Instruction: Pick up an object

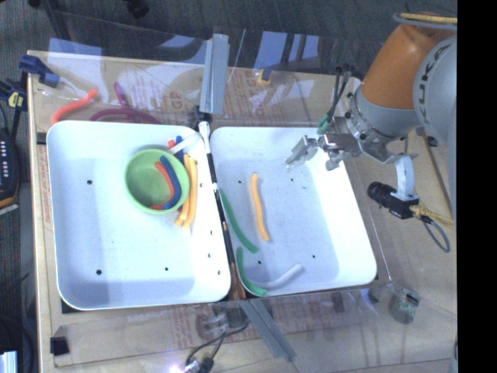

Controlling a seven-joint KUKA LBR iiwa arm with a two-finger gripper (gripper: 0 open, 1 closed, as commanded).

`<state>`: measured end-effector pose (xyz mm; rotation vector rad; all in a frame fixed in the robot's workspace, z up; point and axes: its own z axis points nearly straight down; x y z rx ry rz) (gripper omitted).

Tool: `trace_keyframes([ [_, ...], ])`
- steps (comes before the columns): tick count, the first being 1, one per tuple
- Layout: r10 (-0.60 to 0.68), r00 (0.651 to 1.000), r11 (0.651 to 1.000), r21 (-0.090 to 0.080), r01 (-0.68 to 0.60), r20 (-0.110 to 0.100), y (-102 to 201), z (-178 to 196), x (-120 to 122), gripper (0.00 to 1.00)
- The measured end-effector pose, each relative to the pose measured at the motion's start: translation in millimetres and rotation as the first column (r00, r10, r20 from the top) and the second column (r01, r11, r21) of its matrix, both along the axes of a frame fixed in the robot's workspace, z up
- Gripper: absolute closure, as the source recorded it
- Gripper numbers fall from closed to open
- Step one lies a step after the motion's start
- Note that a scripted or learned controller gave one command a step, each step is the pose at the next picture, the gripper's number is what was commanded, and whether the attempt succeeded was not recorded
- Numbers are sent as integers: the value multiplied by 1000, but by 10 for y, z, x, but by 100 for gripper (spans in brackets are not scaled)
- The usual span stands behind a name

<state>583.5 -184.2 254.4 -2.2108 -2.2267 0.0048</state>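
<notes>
The jaws [314, 151] hang over the top right part of the right bin [342, 231], and they are spread apart with nothing between them. One finger pokes out to the left and the other sits nearer the grey wrist.

The closest thing to grab, I think, is the orange strip [259, 207]. It lies on the floor of the right bin, down and to the left of the jaws, a fair way off and not touching them. It is long and thin, and its long side runs up and down the bin, leaning just a little. So the jaws would need to slide left and toward the front, then come down and pinch it across its thin side.

Left of the orange strip lies a green strip [235, 225] by the bin's left wall. Below it, near the front edge, a white and green curl [273, 278] bends round.

Further left, in the other bin [85, 231], a green bowl [151, 181] holds more coloured strips.
</notes>
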Motion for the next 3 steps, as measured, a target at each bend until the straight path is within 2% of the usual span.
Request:
trace_keyframes([
  [1,70,998,998,-1,-70,-1,497,-1366,457,0],
  [2,33,999,999,-1,-33,1,512,-1626,275,0],
  [3,36,999,999,-2,-36,-1,510,-1526,276,100],
])
